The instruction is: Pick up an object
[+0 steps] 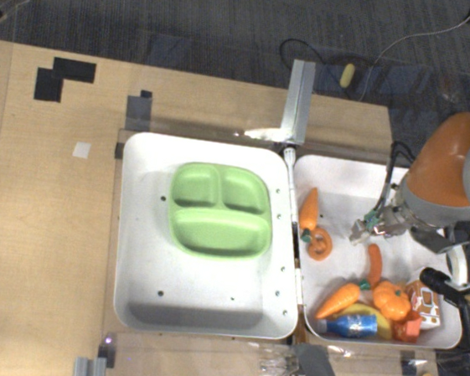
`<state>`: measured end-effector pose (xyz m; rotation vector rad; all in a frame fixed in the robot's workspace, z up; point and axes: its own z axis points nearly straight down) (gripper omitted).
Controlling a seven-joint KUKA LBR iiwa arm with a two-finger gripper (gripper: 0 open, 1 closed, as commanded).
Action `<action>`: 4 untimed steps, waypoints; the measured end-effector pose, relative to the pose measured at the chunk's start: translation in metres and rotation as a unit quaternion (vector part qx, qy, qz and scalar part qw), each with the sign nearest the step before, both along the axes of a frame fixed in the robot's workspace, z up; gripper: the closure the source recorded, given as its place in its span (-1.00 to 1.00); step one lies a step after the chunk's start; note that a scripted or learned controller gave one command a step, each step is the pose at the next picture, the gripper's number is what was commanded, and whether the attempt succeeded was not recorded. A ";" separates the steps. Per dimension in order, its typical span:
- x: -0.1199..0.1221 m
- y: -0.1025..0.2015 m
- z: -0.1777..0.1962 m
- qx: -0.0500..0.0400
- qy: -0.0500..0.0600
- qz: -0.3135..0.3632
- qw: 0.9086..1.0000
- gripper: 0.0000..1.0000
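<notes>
Left bin (143,215): green divided plate (220,208). Right bin (345,187): carrot (309,208) by divider, toy pile (377,309) at near edge. Gripper (375,227) above bare floor, finger state not discernible. Advised: descent centred over lone carrot, clear of wall.

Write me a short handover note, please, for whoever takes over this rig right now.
Gripper: hovering over the right bin, above its bare floor near the upper middle; nothing visible between its fingers, and I cannot tell whether they are open or shut.
Right bin: one carrot lies along the left wall with a small orange round piece just below it. A second carrot, a blue can, a round orange fruit and a slim orange piece are piled at the near edge.
Left bin: holds a green divided tray.
Done: nothing picked yet.
Left: choose an item, grasp, lift.
</notes>
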<state>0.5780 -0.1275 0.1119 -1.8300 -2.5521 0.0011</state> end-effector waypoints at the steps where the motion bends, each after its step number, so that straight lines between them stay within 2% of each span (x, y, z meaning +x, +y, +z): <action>1: 0.001 0.001 0.010 0.000 -0.001 0.001 1.000 1.00; 2: 0.001 0.001 0.010 0.000 -0.001 0.001 1.000 -1.00; 3: -0.008 -0.050 -0.023 -0.001 -0.006 0.007 1.000 -1.00; 4: -0.041 -0.043 -0.022 -0.001 -0.008 -0.005 1.000 -1.00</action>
